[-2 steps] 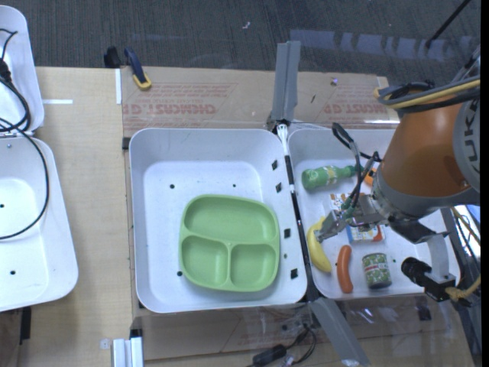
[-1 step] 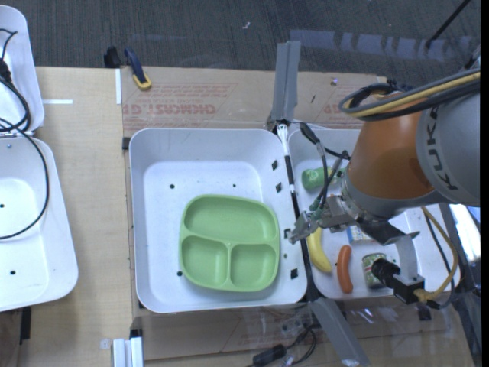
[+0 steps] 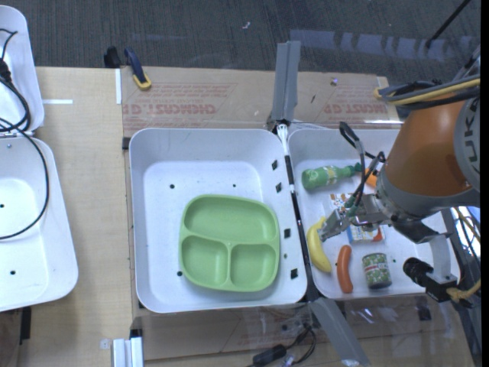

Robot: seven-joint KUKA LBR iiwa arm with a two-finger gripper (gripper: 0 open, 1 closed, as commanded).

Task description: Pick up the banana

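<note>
banana just outboard of the jaws, not yet gripped

low in the right bin, gripper at the banana's upper end. jaws slightly apart, by the look of it, with nothing between them. banana just beyond and below the fingertips, close against the bin's left wall, long axis running top to bottom of the view, bowed slightly, upper tip almost touching the nearer finger. a short reach down and outward needed, judging from this, with the jaws closing across the narrow width rather than along the length.

tight room: wall hard on the banana's far side, red sausage just beside its lower end on the near side, small can further in, green bottle up behind the jaws. smooth white floor, likely slippery, so a nudge could slide the fruit against the wall. green divided plate in the left bin, well apart across the wall.
</note>
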